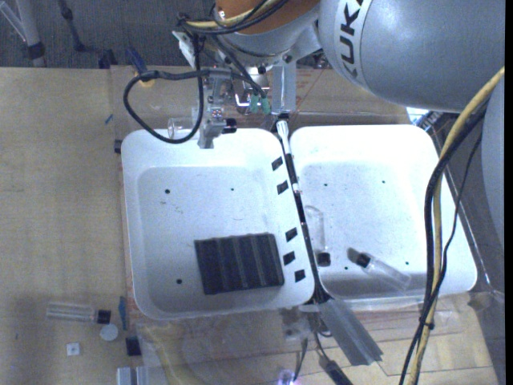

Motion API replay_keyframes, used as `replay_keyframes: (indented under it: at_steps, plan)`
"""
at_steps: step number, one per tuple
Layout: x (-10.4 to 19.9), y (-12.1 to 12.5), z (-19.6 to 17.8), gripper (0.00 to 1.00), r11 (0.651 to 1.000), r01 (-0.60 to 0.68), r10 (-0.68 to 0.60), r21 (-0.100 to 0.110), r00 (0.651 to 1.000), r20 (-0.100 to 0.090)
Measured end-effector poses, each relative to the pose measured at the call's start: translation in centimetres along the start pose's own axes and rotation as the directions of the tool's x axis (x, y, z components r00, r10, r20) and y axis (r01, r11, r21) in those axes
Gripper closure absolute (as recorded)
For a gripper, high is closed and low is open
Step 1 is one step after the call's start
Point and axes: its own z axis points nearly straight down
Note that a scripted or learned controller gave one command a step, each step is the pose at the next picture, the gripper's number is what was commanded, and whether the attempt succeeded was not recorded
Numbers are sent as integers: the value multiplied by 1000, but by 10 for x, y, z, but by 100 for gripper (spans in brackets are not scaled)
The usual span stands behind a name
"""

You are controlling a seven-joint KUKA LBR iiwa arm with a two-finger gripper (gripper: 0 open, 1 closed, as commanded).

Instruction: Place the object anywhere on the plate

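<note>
The plate (239, 263) is a black ribbed rectangle lying flat in the near part of the left bin (148, 215). A clear tube with a black cap (379, 267) lies in the right bin (449, 215) near its front. A second clear tube (313, 229) lies along the divider there. My gripper (212, 127) hangs over the far rim of the left bin, well behind the plate. A small clear piece (178, 126) shows just left of it; whether it is held is unclear.
The grey arm (401, 30) with its orange band fills the top right, trailing black cables (144, 123) over the far left rim. Black clips (287, 215) line the divider between bins. A clear tube (70, 310) and small caps lie on the bench at front left.
</note>
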Motion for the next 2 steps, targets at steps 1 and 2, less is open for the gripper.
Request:
replay_keyframes:
  at_steps: [1, 2]
  plan:
    - [19, -75, 35, 100, 721, -692, 692, 8, 721, -3]
    - [43, -113, 28, 100, 891, -454, 454, 5, 891, -4]
